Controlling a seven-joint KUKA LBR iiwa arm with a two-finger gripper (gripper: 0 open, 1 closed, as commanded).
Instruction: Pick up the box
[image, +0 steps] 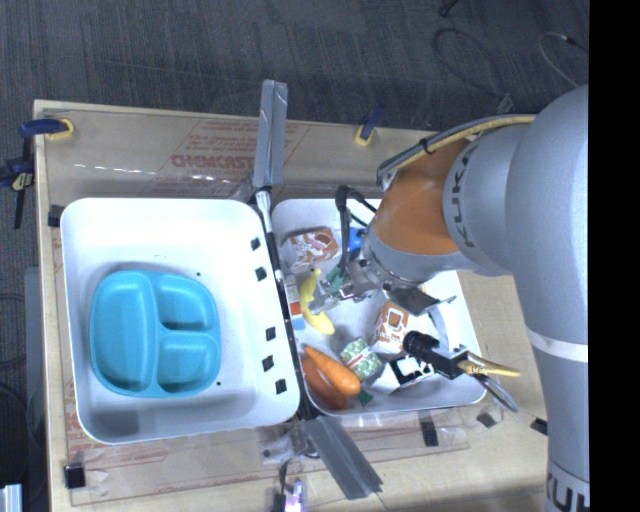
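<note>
Two bins (75, 230) meet centrally; gripper (335, 283), grip state unclear, crowds right bin's box (391, 328).

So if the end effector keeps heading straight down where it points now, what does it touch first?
Most likely the yellow banana-shaped toy at the right bin's left side, directly below the end effector. Depth is hard to judge from this slanted view, so it could land on bare bin floor beside it.
</note>
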